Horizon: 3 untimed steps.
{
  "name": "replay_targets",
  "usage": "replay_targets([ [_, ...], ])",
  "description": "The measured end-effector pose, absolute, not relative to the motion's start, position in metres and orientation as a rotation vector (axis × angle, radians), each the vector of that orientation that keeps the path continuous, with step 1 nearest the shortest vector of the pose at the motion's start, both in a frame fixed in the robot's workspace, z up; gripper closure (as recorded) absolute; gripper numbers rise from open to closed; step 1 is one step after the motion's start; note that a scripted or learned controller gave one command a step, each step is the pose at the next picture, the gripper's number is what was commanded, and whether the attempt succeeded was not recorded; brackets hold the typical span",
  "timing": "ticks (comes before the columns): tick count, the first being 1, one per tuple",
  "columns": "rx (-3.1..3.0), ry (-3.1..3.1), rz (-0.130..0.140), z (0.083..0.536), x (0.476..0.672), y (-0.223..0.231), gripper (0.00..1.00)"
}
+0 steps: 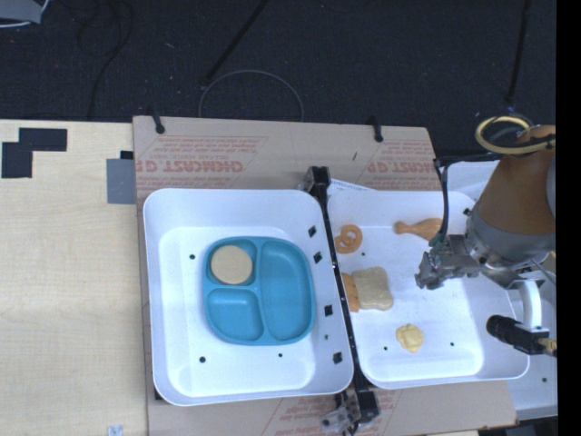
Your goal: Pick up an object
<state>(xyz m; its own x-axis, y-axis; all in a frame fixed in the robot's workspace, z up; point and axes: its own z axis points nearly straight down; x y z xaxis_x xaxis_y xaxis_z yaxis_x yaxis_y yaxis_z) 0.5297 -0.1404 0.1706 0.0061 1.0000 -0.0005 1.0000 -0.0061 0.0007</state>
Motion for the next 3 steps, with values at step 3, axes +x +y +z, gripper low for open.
replay_targets([
  [3, 2.220, 2.227, -0.001, 0.205, 0.558, -0.047, 1.00],
])
